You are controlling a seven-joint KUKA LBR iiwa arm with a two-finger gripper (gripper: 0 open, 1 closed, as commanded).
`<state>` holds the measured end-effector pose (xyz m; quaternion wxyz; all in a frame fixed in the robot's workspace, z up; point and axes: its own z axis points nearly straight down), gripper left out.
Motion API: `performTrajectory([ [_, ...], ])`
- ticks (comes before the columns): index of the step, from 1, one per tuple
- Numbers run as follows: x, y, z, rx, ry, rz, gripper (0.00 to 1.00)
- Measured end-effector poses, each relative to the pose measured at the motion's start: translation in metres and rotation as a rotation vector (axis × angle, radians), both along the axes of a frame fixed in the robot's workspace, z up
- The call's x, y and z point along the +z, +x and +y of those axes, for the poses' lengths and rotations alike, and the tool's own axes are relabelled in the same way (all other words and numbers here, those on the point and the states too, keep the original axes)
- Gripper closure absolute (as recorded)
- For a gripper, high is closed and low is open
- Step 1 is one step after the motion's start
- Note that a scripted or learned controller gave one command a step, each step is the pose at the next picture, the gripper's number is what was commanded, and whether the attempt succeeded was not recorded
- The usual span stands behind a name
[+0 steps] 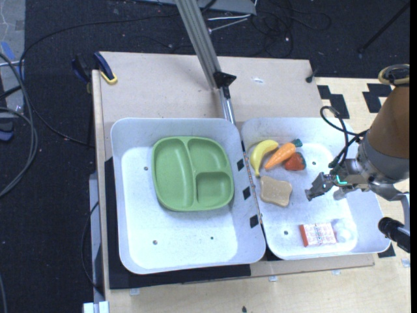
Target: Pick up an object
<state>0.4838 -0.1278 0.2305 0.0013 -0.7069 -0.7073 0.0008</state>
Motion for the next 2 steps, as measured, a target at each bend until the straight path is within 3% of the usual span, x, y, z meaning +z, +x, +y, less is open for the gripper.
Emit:
performTrajectory([
  [1, 0.001, 0.001, 0.0, 0.0, 0.0, -0.002, 0.0],
  [2, -0.06, -0.004, 0.007, -0.002, 0.001, 0.003, 0.0],
])
